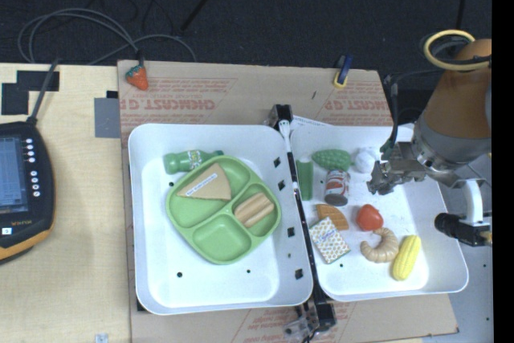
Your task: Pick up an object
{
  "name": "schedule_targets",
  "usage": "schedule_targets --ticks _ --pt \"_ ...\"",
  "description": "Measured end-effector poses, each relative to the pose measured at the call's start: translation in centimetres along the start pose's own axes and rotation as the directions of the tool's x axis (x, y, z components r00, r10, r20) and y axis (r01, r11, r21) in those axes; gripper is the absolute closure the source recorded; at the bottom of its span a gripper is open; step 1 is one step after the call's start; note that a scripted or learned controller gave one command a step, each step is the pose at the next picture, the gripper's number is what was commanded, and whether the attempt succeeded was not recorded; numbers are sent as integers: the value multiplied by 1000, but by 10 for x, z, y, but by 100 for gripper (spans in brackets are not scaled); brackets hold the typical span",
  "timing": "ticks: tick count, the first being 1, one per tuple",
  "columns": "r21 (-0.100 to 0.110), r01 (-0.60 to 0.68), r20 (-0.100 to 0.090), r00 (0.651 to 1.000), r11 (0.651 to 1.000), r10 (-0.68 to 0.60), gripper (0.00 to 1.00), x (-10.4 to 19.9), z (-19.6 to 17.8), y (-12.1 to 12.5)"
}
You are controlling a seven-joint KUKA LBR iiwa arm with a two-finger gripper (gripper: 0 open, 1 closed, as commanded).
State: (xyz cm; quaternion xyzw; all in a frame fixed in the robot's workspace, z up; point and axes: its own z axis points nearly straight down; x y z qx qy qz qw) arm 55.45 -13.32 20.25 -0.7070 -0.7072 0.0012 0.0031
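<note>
Jaws (pixel 381 179) hovering over the right bin (pixel 438 273), can't tell open or closed; nothing grabbed yet, tomato (pixel 369 217) closest.

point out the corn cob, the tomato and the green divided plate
corn cob (pixel 405 256), camera view, middle of the yellow cob
tomato (pixel 369 217), camera view, centre of its red top
green divided plate (pixel 178 209), camera view, left rim

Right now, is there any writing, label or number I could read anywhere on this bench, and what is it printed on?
"CHEMCRZT": red print, upside down, on the cardboard sheet under the bins; spelling uncertain.
Same red print at the cardboard's front edge: too cut off to read.
Small can label: too blurred.
Patterned packet: too small.
Handheld controller screen: unreadable.
</note>
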Motion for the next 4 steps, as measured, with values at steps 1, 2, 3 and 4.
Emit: schedule_targets --ticks 1,2,3,4 --pt "5 -3 -1 1000 1000 3 100 29 40 -53" --pt "-4 2 0 1000 1000 -2 100 67 -10 -80" --pt "-18 10 -1 1000 1000 -10 100 142 -142 -78" --pt "-10 8 1 1000 1000 -8 100 206 -205 -79"
